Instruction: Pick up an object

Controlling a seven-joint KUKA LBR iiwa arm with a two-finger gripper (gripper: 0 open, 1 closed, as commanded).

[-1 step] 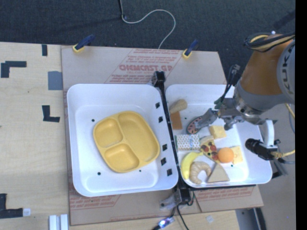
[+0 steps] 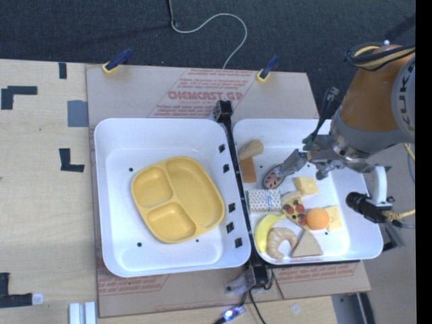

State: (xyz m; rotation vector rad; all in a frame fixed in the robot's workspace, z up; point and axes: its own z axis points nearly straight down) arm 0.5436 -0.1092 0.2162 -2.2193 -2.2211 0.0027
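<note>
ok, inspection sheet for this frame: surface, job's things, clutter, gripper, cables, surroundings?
Surface: cardboard sheet under two white bins, held by blue-yellow clamps at its far edge.
Job's things: right bin holds a heap of toy food: banana, croissant, orange, pizza slice, cheese wedge.
Clutter: yellow divided plate in the left bin.
Gripper: gripper low over the right bin, at a pinkish piece; grip cannot be told.
Cables: white cable looping on the dark floor.
Surroundings: black tape marks on the bench at left.
</note>
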